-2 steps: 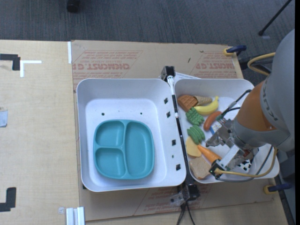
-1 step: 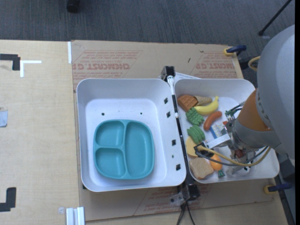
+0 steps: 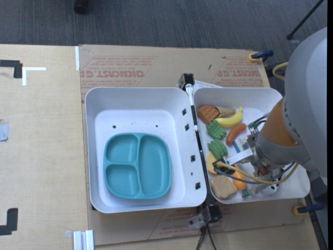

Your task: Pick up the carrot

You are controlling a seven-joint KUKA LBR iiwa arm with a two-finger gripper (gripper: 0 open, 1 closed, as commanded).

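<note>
In the right bin (image 3: 291,189), an orange piece that I take for the carrot (image 3: 239,183) lies near the front, next to a slice of bread (image 3: 223,188). Only part of it shows, because the arm covers the rest. My gripper (image 3: 244,175) is low in the bin, right over this orange piece and very close to it or touching it. Nothing is seen lifted off the bin floor.
Farther back in the right bin lie an orange-red sausage-shaped piece (image 3: 235,133), a yellow banana (image 3: 231,120), a brown waffle (image 3: 207,112) and two green pieces (image 3: 217,149). The left bin (image 3: 93,139) holds a teal divided plate (image 3: 138,166). The dividing wall (image 3: 193,139) runs between the bins.
</note>
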